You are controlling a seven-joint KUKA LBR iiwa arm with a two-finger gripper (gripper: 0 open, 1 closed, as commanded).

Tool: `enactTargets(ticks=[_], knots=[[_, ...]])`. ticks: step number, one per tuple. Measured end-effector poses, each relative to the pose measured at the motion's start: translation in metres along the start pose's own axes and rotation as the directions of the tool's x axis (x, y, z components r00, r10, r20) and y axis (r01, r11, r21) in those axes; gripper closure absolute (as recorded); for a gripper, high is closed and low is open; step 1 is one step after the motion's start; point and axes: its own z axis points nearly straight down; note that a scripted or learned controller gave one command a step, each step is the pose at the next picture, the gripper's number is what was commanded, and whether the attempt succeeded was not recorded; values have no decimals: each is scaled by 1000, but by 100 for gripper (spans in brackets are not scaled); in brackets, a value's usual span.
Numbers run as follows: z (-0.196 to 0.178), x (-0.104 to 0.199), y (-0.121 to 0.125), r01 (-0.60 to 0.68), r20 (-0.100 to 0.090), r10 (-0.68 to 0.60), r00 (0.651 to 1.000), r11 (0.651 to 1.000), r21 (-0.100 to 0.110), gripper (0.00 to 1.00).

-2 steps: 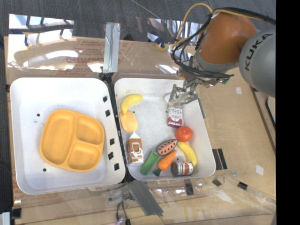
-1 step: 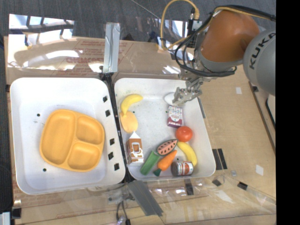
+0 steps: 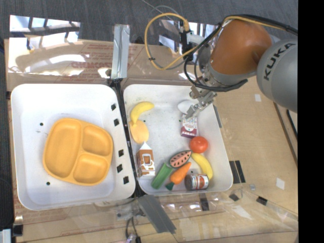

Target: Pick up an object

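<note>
Two bins; right bin (image 3: pixel 223 151) holds the goods. Gripper (image 3: pixel 196 110) sits directly over a small red-and-white carton (image 3: pixel 189 127), fingers seemingly pinching its top, though the view is poor. Step: grasp. Next: lift straight up, clear of the tomato (image 3: pixel 199 144).

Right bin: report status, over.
Gripper low in right bin, above small maroon carton. Nothing seen held. Tomato close beside carton.

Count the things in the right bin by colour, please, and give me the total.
Yellow: 3, banana, banana, pale fruit
Red: 2, tomato, small box
Orange: 2, carrot, slice
Green: 1, cucumber
White and brown: 1, carton
Dark: 1, can
Total: 10
</note>
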Motion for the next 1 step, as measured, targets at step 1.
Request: enactTargets(ticks=[1], knots=[[-9,-19,-9,477,-3,-477,879,879,4,100]])
